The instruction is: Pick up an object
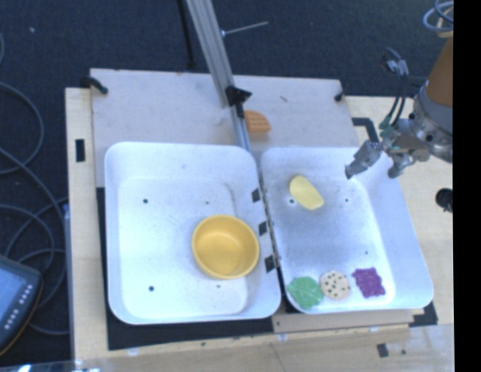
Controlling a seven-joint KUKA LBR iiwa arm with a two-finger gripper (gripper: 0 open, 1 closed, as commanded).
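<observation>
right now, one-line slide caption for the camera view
End effector open over the right bin's top edge; yellow piece and three small toys inside, yellow bowl in the left bin.

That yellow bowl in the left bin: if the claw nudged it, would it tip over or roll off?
The yellow bowl sits upright on its base, so a nudge would probably slide it rather than roll it. It looks like thin plastic, so likely light. Its smooth round wall may slip from the gripper.
</observation>
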